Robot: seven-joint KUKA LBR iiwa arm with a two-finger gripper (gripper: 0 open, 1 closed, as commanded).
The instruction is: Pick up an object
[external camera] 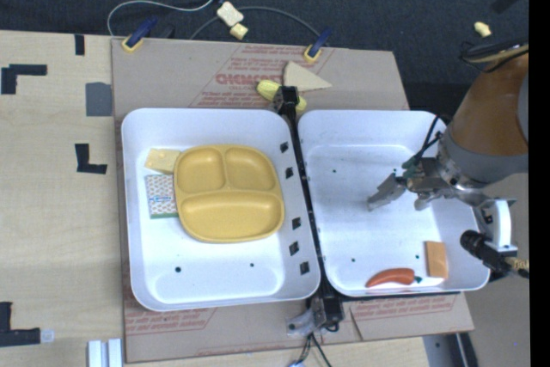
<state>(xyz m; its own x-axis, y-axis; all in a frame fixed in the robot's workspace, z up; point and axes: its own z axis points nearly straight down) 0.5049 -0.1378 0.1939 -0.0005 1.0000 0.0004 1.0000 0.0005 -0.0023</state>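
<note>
The grey arm with its orange band point(488, 112) reaches in from the right over the right-hand shallow white bin point(361, 133), and its two-finger gripper point(391, 192) hangs above the bare middle of that bin's floor, tilted toward the divider between the bins. The jaws stand spread apart, one grey finger point(381, 197) pointing down-left and the other a little behind it, with nothing between them. Nearest to the jaws, below and to their right along the bin's front wall, lie a small red-orange sausage-shaped toy point(391, 278) and, just beside it toward the corner, a small flat orange-tan block point(436, 259); both are apart from the fingers. Well to the left of the jaws, across the black divider, the left-hand shallow white bin point(155, 271) holds a yellow plastic plate with three compartments point(229, 192). Tucked against that plate's far edge from the jaws are a pale yellow flat wedge point(161, 160) and a small patterned white-and-blue card point(160, 195). Both bins rest on a brown cardboard sheet point(223, 77).
</note>
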